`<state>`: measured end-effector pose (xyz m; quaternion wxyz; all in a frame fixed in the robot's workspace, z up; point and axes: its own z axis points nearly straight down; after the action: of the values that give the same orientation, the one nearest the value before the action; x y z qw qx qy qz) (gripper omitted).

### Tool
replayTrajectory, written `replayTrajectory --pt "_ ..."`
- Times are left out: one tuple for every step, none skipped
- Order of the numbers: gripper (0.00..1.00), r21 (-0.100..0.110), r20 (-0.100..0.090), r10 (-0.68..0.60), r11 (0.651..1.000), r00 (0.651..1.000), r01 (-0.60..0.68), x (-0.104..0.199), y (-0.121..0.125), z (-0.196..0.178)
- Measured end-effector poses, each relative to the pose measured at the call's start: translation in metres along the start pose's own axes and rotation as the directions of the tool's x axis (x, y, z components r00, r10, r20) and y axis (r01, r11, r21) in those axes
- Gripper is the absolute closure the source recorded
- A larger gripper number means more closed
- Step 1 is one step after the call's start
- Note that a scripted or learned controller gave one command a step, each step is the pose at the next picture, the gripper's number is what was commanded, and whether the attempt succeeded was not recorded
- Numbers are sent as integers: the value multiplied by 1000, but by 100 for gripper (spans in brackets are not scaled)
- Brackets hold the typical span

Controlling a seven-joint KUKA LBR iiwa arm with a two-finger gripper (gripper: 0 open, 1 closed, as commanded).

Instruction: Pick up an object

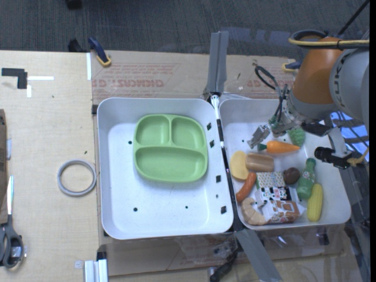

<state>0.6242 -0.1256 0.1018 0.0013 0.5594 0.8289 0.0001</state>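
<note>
The right bin [241, 117] holds several toy foods: an orange carrot [283, 147], a brown cylinder [259, 161], a yellow piece [238, 165], a red sausage [245, 187], a checkered box [272, 187], a brown ball [291, 174], a green bottle [305, 181], a corn cob [315, 201] and a bread piece [252, 213]. My gripper [259, 137] hangs low over the bin's back half, just left of the carrot and above the brown cylinder. I see nothing clearly gripped in it. A green item [296, 137] lies partly hidden beside the wrist.
The left bin [111, 175] holds a green divided plate [171, 147]. On the bench to the left lie a tape ring [76, 177] and scissors [9, 242]. A blue clamp [100, 51] sits at the back. The arm's orange band [317, 75] overhangs the right bin's back corner.
</note>
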Motion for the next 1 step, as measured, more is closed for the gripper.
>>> replayTrajectory --pt "0 2 -1 164 986 986 -164 19 3 -31"
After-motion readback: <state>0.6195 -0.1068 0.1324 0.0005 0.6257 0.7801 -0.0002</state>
